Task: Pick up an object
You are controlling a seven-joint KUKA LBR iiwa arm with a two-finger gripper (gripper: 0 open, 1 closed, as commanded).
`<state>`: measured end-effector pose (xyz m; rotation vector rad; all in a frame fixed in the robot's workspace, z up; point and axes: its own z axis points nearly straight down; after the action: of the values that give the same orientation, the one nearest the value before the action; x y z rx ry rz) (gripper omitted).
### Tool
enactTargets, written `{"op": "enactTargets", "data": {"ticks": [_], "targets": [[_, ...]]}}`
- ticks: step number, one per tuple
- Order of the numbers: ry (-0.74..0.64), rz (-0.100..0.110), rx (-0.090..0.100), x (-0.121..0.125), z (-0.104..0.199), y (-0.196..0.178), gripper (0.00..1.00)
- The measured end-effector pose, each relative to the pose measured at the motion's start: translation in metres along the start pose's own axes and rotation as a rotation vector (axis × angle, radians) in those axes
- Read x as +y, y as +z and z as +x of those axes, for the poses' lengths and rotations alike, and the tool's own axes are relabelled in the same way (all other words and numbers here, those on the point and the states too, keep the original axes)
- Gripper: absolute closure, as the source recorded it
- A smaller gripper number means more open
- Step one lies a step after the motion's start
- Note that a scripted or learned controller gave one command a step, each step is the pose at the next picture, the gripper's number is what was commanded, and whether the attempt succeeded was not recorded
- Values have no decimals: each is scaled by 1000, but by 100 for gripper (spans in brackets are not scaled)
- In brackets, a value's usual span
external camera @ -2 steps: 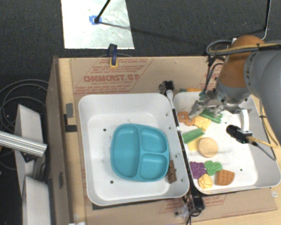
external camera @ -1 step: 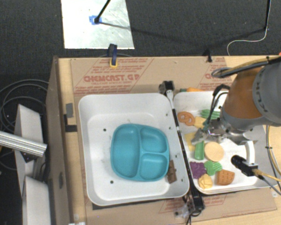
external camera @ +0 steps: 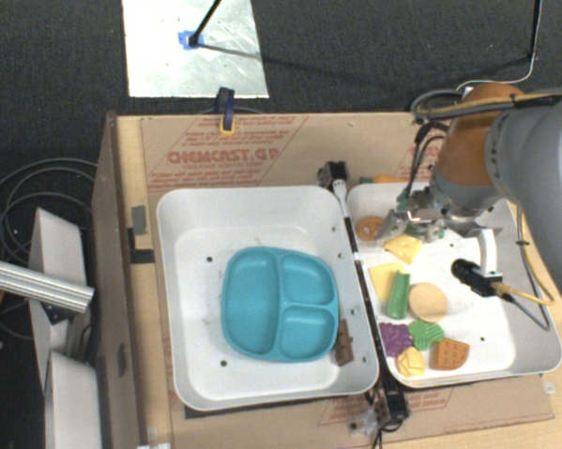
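Over the right bin's [external camera: 517, 333] far-left part, the gripper [external camera: 414, 216] hangs just beside the yellow wedge [external camera: 404, 248]; open or closed cannot be told. Wedge's long axis runs roughly crosswise, pointing direction unclear.

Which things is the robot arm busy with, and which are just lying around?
Probably for the job:
- gripper
- right white bin
- toy food in it, like the yellow plastic cheese wedge, tan round ball and green plastic cylinder

Just lying about:
- blue divided plastic plate in the left white bin
- shiny silver sheet
- brown printed cardboard
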<state>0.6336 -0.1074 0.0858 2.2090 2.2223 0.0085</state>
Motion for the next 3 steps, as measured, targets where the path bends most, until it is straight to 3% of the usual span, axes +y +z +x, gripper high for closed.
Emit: {"op": "enactTargets", "data": {"ticks": [1, 2, 3], "targets": [[6, 16, 4, -77, 6, 1, 0], [0, 0, 0, 5, -2, 0, 0], [6, 13, 3, -49, 5, 1, 0]]}}
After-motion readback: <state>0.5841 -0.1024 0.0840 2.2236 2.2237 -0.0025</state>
